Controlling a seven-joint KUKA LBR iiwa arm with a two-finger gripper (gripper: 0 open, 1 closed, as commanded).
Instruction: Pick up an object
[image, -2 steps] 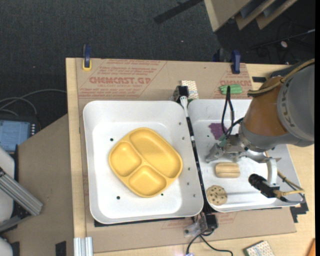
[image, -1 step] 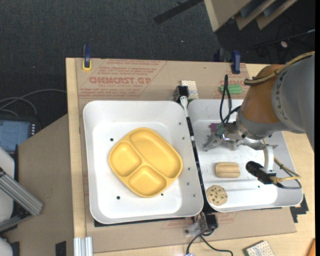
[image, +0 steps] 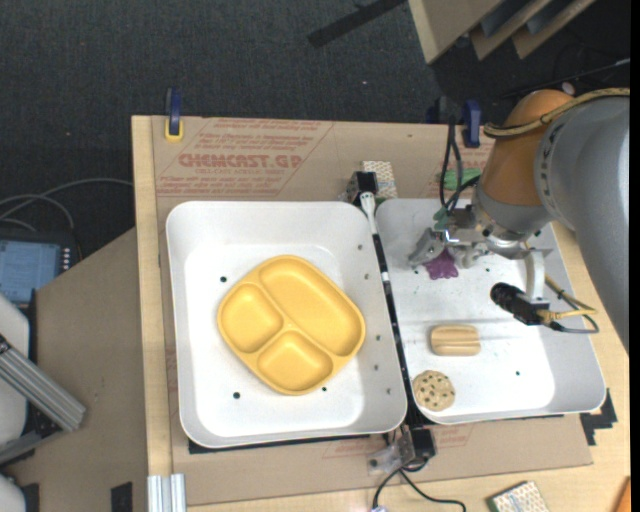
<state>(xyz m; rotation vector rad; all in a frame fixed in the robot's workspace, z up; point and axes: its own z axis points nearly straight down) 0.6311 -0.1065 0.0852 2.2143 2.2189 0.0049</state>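
Observation:
My gripper (image: 447, 250) is low over the far part of the right bin (image: 575, 385), with the arm coming in from the right. It stands open, its fingers (image: 424, 248) spread to either side. A small purple thing (image: 441, 266) lies on the bin floor right under the fingertips, and part of it is hidden by them. Whether the fingers touch it is not clear. A tan bread-like roll (image: 455, 340) lies in the middle of the same bin. A round speckled cookie (image: 433, 390) sits near that bin's front left corner.
The left bin (image: 195, 400) holds a yellow divided plate (image: 290, 322) in its middle. The shared wall between the bins (image: 385, 300) runs just left of the gripper. A small patterned item (image: 377, 178) lies on the bench behind the bins.

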